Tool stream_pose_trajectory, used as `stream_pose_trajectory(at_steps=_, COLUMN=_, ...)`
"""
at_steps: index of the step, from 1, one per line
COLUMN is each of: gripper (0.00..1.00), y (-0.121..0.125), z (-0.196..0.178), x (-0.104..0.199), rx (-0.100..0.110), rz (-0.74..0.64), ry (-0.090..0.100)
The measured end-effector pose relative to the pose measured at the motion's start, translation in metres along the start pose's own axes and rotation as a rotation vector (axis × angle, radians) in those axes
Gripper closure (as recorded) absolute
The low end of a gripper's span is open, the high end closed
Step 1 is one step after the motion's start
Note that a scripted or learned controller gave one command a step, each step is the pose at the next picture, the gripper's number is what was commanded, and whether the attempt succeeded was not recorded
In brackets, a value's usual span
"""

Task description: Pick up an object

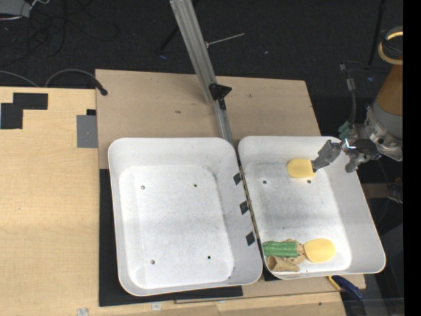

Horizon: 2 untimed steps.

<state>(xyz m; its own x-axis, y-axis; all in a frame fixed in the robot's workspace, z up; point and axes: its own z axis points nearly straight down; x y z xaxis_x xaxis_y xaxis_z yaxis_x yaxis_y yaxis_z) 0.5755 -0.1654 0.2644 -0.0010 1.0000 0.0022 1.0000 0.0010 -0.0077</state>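
In the right bin (342, 209), a pale yellow piece (300, 168) lies near the far side. A second yellow piece (320, 249), a green toy (279, 248) and a tan lump (285, 263) are bunched at the near edge. My gripper (339, 160) hangs over the bin's far right corner, open, with nothing between its fingers. Its left finger (324, 155) points down towards the right side of the far yellow piece; I cannot tell if it touches it.
The left bin (131, 157) sits beside the right one, with black clips (243, 206) along the shared rim. A slanted metal rail (197, 51) rises behind the bins. Wooden bench surface extends to the left.
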Motion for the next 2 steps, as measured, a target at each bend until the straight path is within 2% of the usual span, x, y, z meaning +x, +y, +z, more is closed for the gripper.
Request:
stream_pose_trajectory(at_steps=1, gripper=0.0, y=0.001, z=-0.003, x=0.0, rx=-0.005, rz=0.0, ry=-0.001)
stream_pose_trajectory(at_steps=2, gripper=0.0, y=-0.001, z=0.043, x=0.007, rx=0.0, rz=0.002, ry=0.0)
